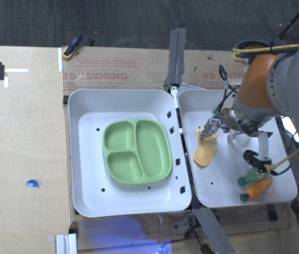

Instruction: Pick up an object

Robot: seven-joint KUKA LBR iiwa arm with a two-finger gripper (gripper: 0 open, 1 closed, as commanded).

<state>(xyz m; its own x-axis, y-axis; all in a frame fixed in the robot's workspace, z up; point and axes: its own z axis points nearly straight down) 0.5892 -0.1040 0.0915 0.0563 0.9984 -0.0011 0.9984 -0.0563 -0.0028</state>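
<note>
My gripper point(209, 130) is low over the left part of the right bin point(218, 189), reaching in from the right. Its tip sits right at the upper end of a yellow, pear-shaped object point(205, 154) that lies near the bin's left wall. Whether the tip touches that object is unclear from this angle. A toy carrot point(257, 187) with a green top lies in the bin's front right corner, apart from the gripper.
The left bin point(85, 194) holds a green divided plate point(137, 151) in its middle. A grey divider post point(177, 57) stands at the back between the bins. Cables point(276, 163) hang off the arm's wrist above the carrot.
</note>
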